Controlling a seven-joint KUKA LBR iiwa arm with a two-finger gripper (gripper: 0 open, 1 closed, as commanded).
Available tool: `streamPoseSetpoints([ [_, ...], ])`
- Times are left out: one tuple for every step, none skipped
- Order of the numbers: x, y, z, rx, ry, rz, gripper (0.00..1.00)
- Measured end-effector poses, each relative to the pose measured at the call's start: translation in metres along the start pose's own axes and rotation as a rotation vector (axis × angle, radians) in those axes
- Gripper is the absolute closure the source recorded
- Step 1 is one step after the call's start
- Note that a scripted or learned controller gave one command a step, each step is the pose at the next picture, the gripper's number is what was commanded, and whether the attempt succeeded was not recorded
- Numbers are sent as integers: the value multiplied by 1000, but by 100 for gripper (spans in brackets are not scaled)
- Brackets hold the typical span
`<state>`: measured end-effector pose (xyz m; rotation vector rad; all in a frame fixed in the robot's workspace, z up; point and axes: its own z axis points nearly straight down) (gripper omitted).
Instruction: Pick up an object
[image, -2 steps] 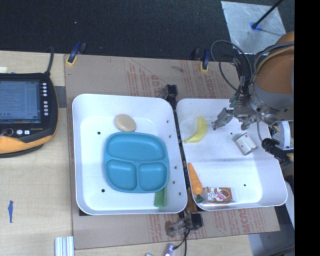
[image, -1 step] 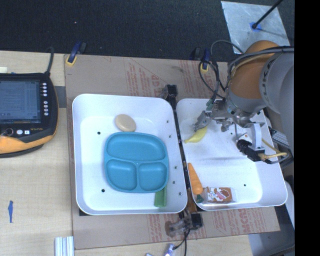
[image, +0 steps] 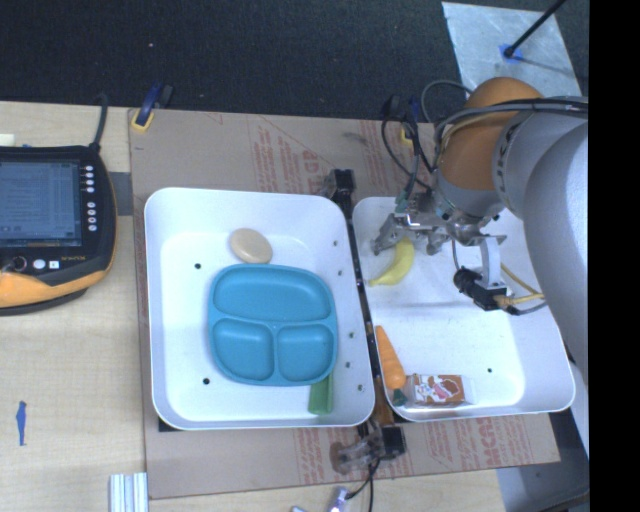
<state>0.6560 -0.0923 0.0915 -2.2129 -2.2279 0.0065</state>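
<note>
My gripper (image: 410, 240) hangs over the far left corner of the right bin (image: 500, 340), with its fingers (image: 386, 240) spread open. A yellow banana (image: 396, 267) lies on the bin floor right under it, its upper end reaching up between the fingers. The fingers do not visibly close on it. An orange carrot (image: 390, 362) lies along the bin's left wall. A small red-and-white packet (image: 437, 390) rests at the near edge.
The left bin (image: 170, 300) holds a blue divided plate (image: 272, 322), a beige round piece (image: 250, 245) behind it and a green piece (image: 320, 397) at its near right corner. A control pendant (image: 45, 215) sits at the far left. The arm's grey body covers the right side.
</note>
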Motion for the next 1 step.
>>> streamPoseSetpoints([
  [-1,0,-11,0,0,-2,100],
])
